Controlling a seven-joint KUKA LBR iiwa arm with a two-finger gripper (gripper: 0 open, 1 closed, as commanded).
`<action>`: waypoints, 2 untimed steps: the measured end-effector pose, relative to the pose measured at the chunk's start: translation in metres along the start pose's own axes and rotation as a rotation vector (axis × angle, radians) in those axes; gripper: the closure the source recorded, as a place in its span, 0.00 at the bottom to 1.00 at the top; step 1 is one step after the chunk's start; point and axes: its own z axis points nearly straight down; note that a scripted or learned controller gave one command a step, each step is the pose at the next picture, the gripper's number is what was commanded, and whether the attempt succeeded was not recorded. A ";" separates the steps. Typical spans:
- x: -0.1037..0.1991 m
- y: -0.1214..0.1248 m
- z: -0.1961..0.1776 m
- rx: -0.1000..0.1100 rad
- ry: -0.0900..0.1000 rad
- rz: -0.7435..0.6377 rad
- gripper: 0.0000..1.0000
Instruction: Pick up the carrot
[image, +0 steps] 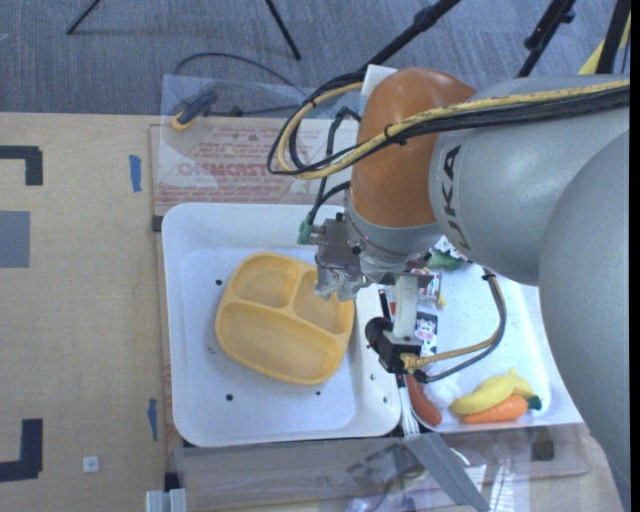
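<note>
A robotics lab: a big grey industrial arm with an orange band (520, 180) reaches over a pale wooden tabletop (80, 300) marked with black tape corners (35, 165). Black tripod legs (286, 35) stand on grey carpet (130, 40).

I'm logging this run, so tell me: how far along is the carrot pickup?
Done: nothing yet. The carrot lies in the right bin, beside the banana. In hand: the gripper hangs over the edge of the yellow plate in the left bin, apart from the carrot. Left: reach across, grip the carrot and lift it.
</note>
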 end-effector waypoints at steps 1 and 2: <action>-0.035 0.043 0.002 -0.003 0.000 -0.425 1.00; -0.004 -0.005 0.123 0.002 0.001 -0.394 1.00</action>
